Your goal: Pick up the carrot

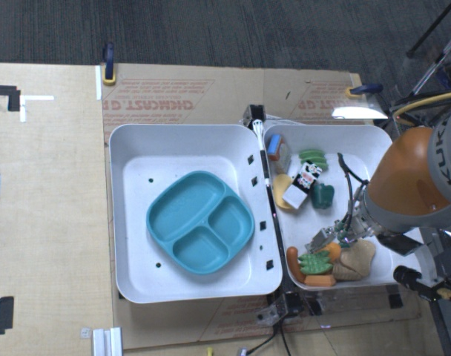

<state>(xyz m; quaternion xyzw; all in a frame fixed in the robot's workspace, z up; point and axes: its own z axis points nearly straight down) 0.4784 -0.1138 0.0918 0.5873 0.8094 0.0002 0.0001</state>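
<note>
1. Two shallow white bins sat side by side on the bench (47, 236): the left bin (129, 221) and the right bin (374, 136).
2. The left bin held a teal divided plate (201, 222) with three compartments, lying flat near the middle of the bin floor.
3. The arm (411, 173), grey with an orange band, reached in from the right and hung over the right bin's right half.
4. The gripper (335, 236) pointed down and leftward over the lower part of the right bin, just above the toys clustered there. Whether its fingers stood wide or narrow could not be told; nothing was seen clearly between them.
5. The carrot (317, 279), orange with a leafy green top (314, 262), lay in the lower corner of the right bin, near the front wall, just below the gripper.
6. An orange-red sausage-shaped toy (292, 262) lay beside the carrot's left, along the bin's left wall.
7. A tan, bread-like piece (357, 262) rested just right of the carrot, touching or almost touching it.
8. Farther up the right bin lay a yellow wedge (289, 191), a small black-and-white figure (308, 176), a dark green piece (323, 195), a lighter green piece (312, 158), and a blue-and-grey item (274, 148) near the dividing wall.
</note>
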